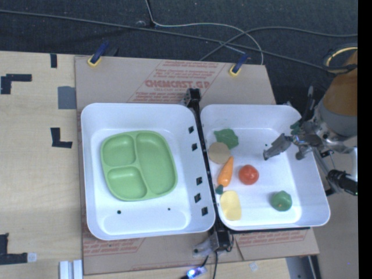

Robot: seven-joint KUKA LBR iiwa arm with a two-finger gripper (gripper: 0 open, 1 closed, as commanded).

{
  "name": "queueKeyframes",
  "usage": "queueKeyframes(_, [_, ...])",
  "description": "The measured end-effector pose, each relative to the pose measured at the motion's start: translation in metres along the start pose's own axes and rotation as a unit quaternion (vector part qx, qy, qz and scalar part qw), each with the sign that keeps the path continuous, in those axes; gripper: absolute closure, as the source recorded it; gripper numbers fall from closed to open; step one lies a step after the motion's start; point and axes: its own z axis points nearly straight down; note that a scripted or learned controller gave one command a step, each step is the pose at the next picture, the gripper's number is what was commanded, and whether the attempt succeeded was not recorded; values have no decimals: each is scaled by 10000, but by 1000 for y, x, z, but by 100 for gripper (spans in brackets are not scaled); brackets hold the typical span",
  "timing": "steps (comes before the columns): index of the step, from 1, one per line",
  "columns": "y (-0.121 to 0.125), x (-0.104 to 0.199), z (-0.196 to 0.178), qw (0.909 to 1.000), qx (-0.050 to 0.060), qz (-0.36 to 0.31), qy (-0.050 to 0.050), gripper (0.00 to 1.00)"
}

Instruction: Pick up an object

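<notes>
My gripper [272,151] hovers over right bin [261,116], near its right edge; finger spread I cannot tell, nothing held. Tomato [248,174] lies mid-bin, apart from carrot [226,171]. Best: centre over tomato, descend straight, avoid carrot.

Right bin [290,118] holds a tomato [249,174], carrot [225,171], green pepper [281,200], yellow piece [231,205], tan disc [219,152] and leafy green [226,136].
</notes>
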Motion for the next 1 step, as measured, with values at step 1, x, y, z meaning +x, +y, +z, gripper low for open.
queueKeyframes(1, [3,0,-6,10000,-60,-17,-14,0])
